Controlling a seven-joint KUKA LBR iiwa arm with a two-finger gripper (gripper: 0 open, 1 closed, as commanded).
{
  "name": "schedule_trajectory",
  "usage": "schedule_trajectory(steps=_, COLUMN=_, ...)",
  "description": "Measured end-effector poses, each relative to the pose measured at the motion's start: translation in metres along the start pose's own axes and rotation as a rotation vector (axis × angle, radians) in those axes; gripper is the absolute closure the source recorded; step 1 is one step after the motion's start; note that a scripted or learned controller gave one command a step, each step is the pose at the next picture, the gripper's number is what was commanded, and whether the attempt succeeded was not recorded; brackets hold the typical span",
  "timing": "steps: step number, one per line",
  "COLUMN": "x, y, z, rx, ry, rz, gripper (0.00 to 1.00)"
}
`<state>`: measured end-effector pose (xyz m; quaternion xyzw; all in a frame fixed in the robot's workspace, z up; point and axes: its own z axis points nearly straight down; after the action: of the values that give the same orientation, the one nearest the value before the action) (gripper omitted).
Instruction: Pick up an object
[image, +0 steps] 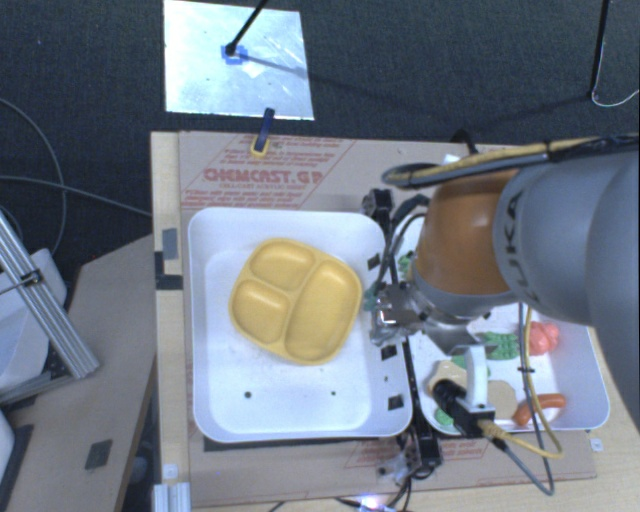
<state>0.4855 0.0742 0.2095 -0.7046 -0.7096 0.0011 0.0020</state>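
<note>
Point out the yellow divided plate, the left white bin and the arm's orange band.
yellow divided plate (296, 299), camera view, on its centre ridge.
left white bin (280, 405), camera view, on bare floor below the plate.
orange band (462, 235), camera view, on its middle.

view: single fixed overhead | slanted down | both bins (215, 330) framed

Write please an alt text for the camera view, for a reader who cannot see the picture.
A grey robot arm with an orange band reaches in from the right, low over the right white bin, which holds small objects, among them a pink one and an orange one. The left white bin holds a yellow divided plate.
</note>
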Motion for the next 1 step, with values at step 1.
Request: schedule_trajectory(steps=1, x=0.0482, y=0.0208, z=0.0313, rx=-0.004, ry=0.000, rz=-0.001, gripper=1.00)
